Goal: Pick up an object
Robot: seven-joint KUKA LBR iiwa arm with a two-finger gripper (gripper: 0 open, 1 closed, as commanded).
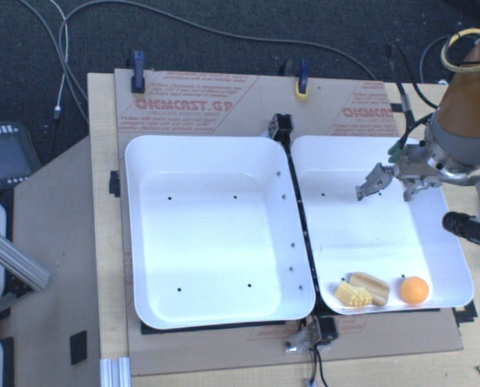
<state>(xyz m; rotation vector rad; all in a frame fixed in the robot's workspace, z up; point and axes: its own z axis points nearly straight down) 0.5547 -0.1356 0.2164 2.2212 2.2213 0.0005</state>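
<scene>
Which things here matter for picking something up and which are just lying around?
For the job: pincer, orange ball, corn cob, tan bread-like piece, right bin.

Lying about: left bin, blue clamp, yellow clamp, cables.

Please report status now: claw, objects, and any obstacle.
Claw above right white bin, nothing between its fingers. Orange ball, yellow corn cob and tan bread roll at bin's near edge. Nothing blocking them.

Red print on the cardboard sheet (223, 99) behind the bins is too blurred to read.
</scene>
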